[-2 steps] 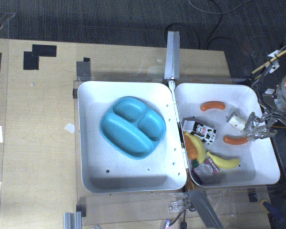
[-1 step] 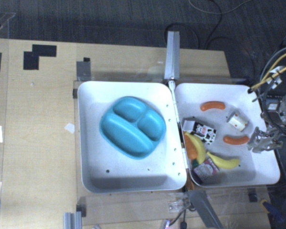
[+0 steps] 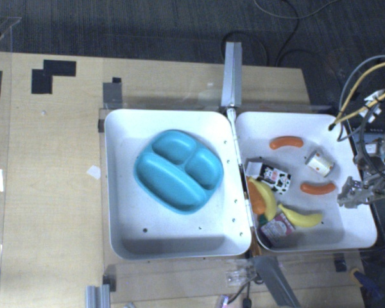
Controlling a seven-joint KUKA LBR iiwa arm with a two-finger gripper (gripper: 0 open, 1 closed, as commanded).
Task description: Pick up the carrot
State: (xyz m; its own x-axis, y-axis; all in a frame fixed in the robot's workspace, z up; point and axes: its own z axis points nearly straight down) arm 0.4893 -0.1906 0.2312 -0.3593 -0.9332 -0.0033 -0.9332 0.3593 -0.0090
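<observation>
White bins side by side: left bin point(image 3: 122, 236) holds a blue divided plate point(image 3: 178, 169); right bin point(image 3: 366, 233) holds a banana point(image 3: 300, 217) and two orange pieces. Carrot, I judge, is the lower one point(image 3: 318, 187). Gripper point(image 3: 354, 192) hangs just beside it; spread unreadable. Approach should centre over the carrot, across its length.

The arm point(image 3: 378, 146) is dark grey metal, hung with looping yellow, white and black cables point(image 3: 359, 82); its gripper point(image 3: 354, 194) is pale grey.

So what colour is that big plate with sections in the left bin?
The plate is bright blue all over, seen clearly in the camera view from above.
</observation>
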